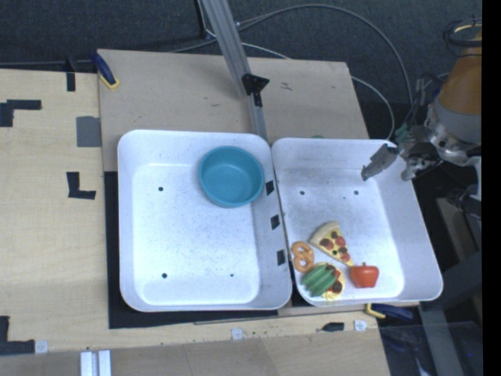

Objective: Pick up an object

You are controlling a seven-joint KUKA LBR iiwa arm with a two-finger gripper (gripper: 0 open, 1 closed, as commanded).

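Looking down on the bench [47, 210], we see pale wood panels marked with dark tape pieces at 9 o'clock and a raised board [313, 92] toward 12, with dark carpet [94, 14] beyond it at the top. A grey pole [235, 53] slants from 12 o'clock down to the seam between the two white bins, and thin cables [344, 30] loop across the carpet toward 2 o'clock. The left bin [156, 288] sits on a black mat and holds a blue bowl [231, 176], upright, near the bin's 1 o'clock corner. The right bin [407, 233] is speckled grey and carries a cluster of toy food at its 6 o'clock end: a pizza slice [332, 241], a pretzel [302, 254] just beside it toward the seam, a green piece [319, 277] on a yellow one below those, and a red tomato [364, 274] near them toward 4 o'clock. The gripper [391, 161] hangs over the right bin's 2 o'clock rim, well apart from the food; its two dark fingers are spread apart with nothing between them. The arm [462, 92], with its orange band, enters at 3 o'clock.
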